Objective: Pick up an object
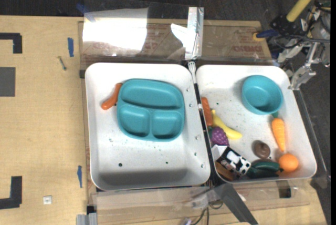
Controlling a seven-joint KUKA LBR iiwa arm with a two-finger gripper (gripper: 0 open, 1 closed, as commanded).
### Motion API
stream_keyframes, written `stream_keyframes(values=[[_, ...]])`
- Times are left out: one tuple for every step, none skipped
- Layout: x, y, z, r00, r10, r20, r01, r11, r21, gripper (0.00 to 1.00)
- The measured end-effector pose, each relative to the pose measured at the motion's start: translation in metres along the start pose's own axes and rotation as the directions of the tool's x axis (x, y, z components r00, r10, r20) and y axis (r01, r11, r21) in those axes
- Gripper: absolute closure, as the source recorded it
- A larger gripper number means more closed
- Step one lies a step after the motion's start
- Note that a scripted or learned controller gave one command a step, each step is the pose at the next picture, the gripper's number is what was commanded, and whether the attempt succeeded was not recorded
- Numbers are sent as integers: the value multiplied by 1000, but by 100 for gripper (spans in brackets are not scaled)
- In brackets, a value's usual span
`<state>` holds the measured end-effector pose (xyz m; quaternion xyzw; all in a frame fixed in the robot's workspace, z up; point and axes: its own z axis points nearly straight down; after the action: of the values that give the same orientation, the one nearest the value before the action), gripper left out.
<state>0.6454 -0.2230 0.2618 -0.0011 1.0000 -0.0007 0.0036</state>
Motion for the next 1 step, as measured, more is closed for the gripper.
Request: stream_keyframes(values=[[42,0,97,969,248,-8,-248,969,0,0]])
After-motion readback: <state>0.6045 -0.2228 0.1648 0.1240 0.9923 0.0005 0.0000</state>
